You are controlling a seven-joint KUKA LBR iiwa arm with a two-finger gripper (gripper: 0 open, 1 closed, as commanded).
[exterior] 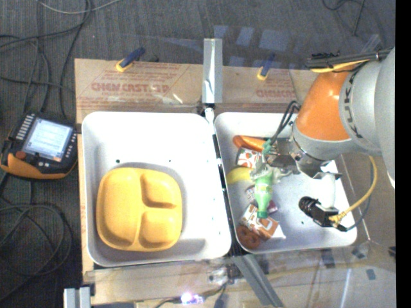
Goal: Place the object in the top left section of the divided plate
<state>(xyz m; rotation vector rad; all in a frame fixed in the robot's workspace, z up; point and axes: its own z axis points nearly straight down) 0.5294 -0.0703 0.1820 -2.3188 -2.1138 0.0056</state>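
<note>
Divided plate [140,209]: one, yellow, three sections, in the left bin [154,124] of two. Well right of the plate, in the right bin [334,236], the hand [270,163] hangs above one green toy [263,194]; whether it is open or closed cannot be told. One orange sausage [247,142], one yellow fruit [236,175] and one brown packet [255,228] also lie right of the plate.

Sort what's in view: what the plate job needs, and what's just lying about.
For the job: yellow divided plate in the left bin; gripper; green item just below it, probably the pick.
Lying about: orange carrot-like piece; yellow item; brown packet; teach pendant left of the bench.
</note>
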